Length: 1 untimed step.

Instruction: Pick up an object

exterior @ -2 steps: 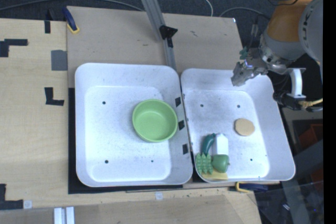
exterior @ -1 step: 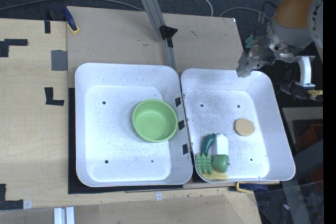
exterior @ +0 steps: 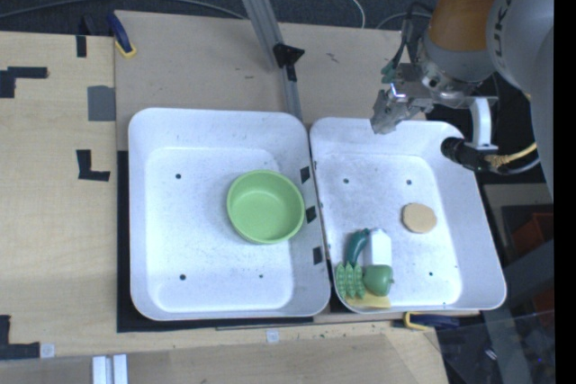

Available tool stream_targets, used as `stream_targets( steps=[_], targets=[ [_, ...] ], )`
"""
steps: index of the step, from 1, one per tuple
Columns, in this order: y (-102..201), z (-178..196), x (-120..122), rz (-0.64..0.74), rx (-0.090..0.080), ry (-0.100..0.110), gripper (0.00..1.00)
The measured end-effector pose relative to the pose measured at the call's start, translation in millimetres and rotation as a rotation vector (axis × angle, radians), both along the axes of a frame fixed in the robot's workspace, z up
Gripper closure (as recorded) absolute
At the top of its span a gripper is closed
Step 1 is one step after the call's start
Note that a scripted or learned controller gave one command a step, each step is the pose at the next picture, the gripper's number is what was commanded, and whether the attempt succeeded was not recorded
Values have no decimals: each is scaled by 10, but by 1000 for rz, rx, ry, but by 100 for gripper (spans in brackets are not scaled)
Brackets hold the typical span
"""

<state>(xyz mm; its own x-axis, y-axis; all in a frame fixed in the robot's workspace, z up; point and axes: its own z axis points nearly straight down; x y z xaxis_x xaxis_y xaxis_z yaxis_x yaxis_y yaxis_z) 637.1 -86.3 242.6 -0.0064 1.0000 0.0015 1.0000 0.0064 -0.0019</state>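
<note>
**Gripper above the right bin's upper edge, nothing in it**

I see a flat tan disc (exterior: 418, 218) lying right of centre in the right bin (exterior: 468, 193) — round, pale brown, well apart from the rest. At that bin's lower left corner a cluster sits packed together: a dark green piece (exterior: 357, 244), a white block (exterior: 381, 245), a green round thing (exterior: 378, 279) and a light green ridged piece (exterior: 350, 281). The left bin (exterior: 153, 193) holds a light green bowl (exterior: 265, 207), upright, right of its centre.

The arm (exterior: 486, 4) comes in from the upper right of the frame, orange band up top. Its gripper (exterior: 390, 120) hangs over the right bin's upper rim — whether its fingers are wide or narrow I cannot tell.
</note>
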Motion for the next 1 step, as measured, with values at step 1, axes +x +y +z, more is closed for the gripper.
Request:
stream_targets(
  steps=[1],
  targets=[
    [471, -116, -33, -1, 0, 1, 100]
  ],
)
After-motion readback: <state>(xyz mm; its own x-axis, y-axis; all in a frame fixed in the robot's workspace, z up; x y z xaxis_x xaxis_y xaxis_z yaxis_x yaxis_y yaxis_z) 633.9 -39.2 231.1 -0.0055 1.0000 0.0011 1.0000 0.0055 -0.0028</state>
